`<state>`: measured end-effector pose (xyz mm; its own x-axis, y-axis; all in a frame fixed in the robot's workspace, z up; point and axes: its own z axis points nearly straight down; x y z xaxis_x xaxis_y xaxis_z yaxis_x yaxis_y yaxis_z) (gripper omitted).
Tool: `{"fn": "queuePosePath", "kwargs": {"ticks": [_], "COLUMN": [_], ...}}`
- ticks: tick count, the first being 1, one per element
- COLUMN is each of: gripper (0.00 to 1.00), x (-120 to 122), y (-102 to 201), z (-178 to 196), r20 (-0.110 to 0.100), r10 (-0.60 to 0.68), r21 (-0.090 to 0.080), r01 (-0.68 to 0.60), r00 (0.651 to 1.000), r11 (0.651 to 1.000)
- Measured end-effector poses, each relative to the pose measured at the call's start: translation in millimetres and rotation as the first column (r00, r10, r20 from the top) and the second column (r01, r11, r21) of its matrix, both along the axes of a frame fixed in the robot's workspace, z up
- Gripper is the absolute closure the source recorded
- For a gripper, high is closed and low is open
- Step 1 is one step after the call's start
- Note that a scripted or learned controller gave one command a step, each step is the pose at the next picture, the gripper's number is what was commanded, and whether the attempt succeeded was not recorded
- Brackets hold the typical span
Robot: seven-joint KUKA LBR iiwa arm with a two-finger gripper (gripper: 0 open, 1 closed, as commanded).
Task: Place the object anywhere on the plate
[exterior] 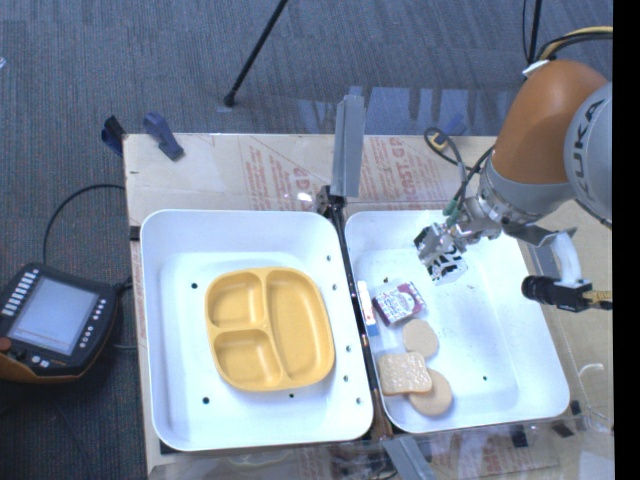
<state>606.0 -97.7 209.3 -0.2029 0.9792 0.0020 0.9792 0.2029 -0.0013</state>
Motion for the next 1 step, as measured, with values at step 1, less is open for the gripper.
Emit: {"fn": "queuePosePath", "kwargs": {"ticks": [1], "gripper": [0.0], "x": [0.1], "y": [0.0], "z": [0.1], "r20": [0.0], "r10": [0.0], "r21": [0.0], "r01": [0.0], "r00": [1.0], "r11": [1.0]}}
